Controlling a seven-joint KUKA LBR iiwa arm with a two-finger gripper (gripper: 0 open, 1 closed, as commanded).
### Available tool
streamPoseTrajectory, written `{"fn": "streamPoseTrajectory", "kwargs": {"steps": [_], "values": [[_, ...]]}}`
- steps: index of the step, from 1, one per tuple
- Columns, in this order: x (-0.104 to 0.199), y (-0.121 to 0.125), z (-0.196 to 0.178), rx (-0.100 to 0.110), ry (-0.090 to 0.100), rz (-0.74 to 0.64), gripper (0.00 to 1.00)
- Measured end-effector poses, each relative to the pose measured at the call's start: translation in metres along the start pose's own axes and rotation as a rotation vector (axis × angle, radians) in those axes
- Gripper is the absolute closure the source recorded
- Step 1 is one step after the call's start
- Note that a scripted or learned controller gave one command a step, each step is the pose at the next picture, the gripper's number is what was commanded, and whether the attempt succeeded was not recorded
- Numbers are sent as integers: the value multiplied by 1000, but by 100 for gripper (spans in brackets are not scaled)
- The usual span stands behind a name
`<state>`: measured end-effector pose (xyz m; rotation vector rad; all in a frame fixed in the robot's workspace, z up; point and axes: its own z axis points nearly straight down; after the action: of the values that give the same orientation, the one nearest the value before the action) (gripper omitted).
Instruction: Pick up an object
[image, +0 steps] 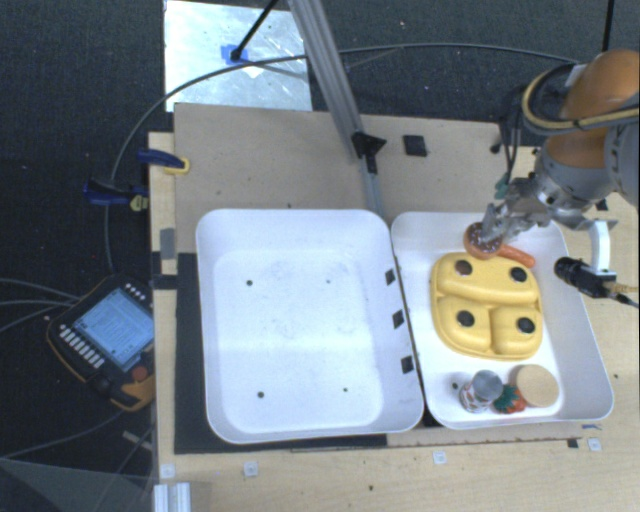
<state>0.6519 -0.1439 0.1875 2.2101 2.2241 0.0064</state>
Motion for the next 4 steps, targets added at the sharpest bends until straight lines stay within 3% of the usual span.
{"fn": "streamPoseTrajectory", "kwargs": {"steps": [2,3,4], "values": [[-4,6,-100,-1,0,0,100],[43,-4,-84,7,3,-3,100],[90,-30,-80,8,3,-3,100]]}}
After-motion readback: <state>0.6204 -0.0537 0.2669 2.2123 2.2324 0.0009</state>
